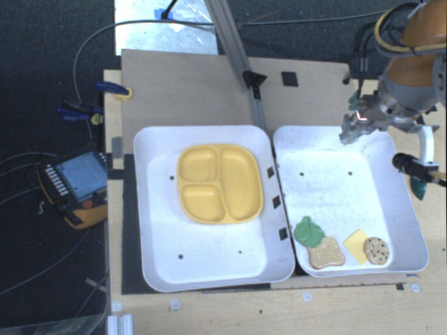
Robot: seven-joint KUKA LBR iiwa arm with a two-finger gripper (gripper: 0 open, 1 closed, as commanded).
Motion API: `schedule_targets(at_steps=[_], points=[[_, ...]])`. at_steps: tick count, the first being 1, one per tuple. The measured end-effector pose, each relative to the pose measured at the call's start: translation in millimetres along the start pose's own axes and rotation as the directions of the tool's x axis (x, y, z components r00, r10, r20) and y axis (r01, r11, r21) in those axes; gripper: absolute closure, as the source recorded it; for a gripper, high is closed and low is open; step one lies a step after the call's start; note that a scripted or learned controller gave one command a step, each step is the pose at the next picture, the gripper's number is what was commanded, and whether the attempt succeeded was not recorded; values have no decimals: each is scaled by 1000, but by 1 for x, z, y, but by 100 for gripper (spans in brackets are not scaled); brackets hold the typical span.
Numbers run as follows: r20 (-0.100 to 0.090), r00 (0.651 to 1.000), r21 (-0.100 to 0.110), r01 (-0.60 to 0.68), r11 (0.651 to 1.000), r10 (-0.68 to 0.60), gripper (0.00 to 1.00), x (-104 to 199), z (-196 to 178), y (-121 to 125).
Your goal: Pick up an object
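I read the pincer [353, 132] over the right bin's [335, 187] 1 o'clock corner; I cannot tell whether it is wide or narrow. The toy foods lie well apart from it, toward 6 o'clock along the near wall: leaf [308, 231], toast [326, 255], cheese [356, 245], cookie [376, 250]. The cheese's long axis runs roughly 11 to 5 o'clock, so I judge a descent there needs matching wrist rotation.

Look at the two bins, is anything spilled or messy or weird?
Nothing stands out. The yellow plate lies flat in the left bin. The green leaf, toast, cheese slice and cookie bunch in the right bin's near corner, none spilled. The gripper hangs over its far edge.
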State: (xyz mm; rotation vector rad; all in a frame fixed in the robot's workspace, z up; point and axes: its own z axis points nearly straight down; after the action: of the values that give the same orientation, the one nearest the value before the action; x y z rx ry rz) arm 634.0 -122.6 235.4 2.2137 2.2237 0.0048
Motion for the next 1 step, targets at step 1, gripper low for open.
schedule_targets(at_steps=[1], points=[[-2,1000,2,6,1000,-6,100,56,10,6]])
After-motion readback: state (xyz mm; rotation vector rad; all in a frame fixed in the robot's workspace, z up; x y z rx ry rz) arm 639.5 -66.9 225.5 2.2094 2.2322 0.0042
